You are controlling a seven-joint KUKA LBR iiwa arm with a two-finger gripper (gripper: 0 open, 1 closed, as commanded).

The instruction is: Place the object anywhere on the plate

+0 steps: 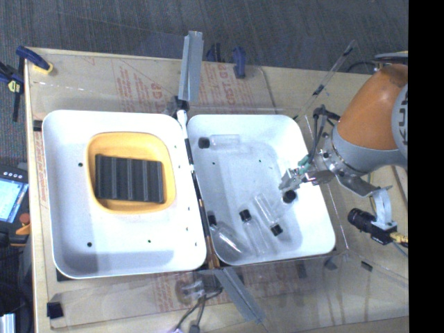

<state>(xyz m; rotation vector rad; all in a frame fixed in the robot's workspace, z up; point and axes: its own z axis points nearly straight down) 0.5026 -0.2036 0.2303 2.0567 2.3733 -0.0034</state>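
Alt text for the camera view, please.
The gripper hangs over the right bin, above several clear vials with black caps. The left bin holds a yellow plate bearing a dark ridged block.

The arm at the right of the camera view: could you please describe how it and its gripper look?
The arm enters as a bulky rounded segment, orange on top and grey below. Beyond it a narrower metallic wrist leads to a small gripper of light grey metal with a greenish part near its tip. Thin dark cables run along the bench beside it.
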